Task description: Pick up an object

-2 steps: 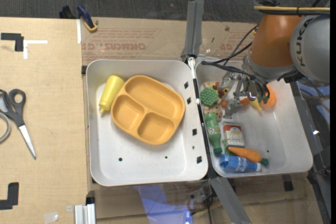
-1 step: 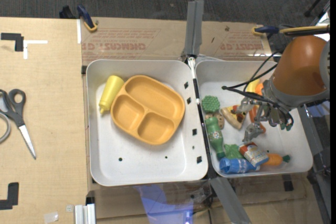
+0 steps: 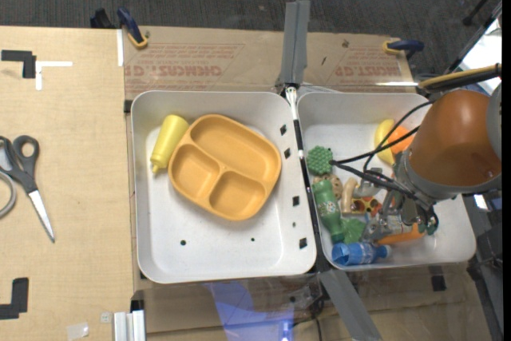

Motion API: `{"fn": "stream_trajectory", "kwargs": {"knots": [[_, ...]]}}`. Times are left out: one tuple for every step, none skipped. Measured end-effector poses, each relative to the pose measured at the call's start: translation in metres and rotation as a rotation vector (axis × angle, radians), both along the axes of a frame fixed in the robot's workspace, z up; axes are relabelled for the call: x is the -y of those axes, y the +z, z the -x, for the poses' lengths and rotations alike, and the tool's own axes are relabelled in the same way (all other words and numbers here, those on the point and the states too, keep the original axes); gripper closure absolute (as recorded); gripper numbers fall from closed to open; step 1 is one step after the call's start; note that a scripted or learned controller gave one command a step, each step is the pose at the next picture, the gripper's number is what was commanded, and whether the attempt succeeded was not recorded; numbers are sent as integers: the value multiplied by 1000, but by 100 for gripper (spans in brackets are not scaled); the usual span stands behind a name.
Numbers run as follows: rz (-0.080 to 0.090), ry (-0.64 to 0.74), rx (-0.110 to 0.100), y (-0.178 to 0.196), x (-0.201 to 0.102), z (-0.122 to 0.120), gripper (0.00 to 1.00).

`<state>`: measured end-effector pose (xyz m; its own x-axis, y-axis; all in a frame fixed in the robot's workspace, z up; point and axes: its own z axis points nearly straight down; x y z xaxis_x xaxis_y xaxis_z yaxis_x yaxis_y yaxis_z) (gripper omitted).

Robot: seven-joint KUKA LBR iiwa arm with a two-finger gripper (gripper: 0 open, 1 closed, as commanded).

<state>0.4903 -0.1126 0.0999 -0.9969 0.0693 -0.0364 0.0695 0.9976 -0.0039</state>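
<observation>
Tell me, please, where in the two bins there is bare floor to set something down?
Left bin: bare floor along the front wall, below the orange tray and yellow bottle. Right bin: a bare strip behind the green toys; the front is crowded under the gripper.

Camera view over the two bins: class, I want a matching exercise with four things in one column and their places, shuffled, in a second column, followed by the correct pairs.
Things:
1. orange divided tray
2. yellow bottle
3. blue bottle
4. scissors

Places:
A. near corner of the right bin
B. on the bench, outside the bins, at the view's left
C. middle of the left bin
D. left bin, against the tray's left edge

Pairs: 1-C, 2-D, 3-A, 4-B
</observation>
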Motion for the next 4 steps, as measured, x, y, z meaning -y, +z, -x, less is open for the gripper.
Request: {"fn": "stream_trajectory", "kwargs": {"knots": [[-7,-103,-23,-3,-4,-82,0],[-1,-13,-13,-2,30,6,0],[11,-139,-6,0,-4,6,0],[-3,-71,-19,-3,35,-41,0]]}}
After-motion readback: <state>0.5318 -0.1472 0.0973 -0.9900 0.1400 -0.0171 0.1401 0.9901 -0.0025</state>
